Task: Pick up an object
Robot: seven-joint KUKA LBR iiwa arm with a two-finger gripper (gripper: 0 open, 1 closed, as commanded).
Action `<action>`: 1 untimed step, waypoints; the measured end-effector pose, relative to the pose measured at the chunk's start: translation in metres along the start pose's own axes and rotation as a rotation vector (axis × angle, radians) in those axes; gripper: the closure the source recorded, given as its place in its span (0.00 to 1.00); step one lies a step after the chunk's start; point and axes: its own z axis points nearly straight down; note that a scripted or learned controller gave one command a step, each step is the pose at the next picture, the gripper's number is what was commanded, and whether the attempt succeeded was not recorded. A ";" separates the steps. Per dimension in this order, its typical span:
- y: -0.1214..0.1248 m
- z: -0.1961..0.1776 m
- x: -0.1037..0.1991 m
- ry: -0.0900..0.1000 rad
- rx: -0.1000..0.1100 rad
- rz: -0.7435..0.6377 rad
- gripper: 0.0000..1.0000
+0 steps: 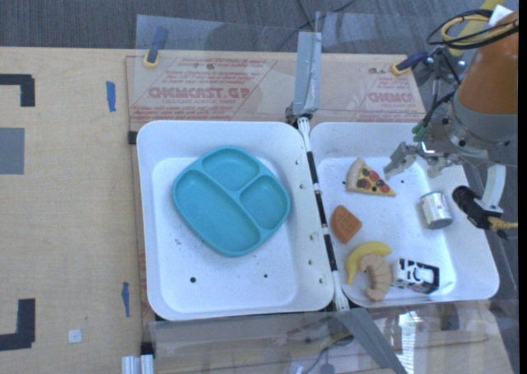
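- The flat toy pizza slice (368, 178), tan crust with red topping, is the piece nearest the gripper (418, 156), so I judge it the likeliest pick. It lies in the upper part of the right white bin (486, 282).
- It looks light and stiff, probably plastic, and lies low on the floor; a pinch across its narrow width, fingers reaching to the bin floor, seems the best hold.
- The gripper hangs just right of the pizza slice, its two grey fingers spread apart with nothing between them.
- Below and right of the pizza slice lies a small shiny metal can (436, 209) on its side; round and smooth, it may roll or slip.
- Below the pizza slice sit an orange waffle-like square (346, 222), a yellow toy banana (364, 254) touching a tan bread-like piece (379, 277), and a black-and-white item (417, 274).
- Left of the pizza slice, across the divider, the left white bin (165, 282) holds a teal divided plate (230, 199).
- The bin floor looks smooth and hard; the pieces lie apart, leaving room for the fingers.
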 end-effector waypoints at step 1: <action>-0.025 0.026 -0.044 0.001 0.001 0.149 0.00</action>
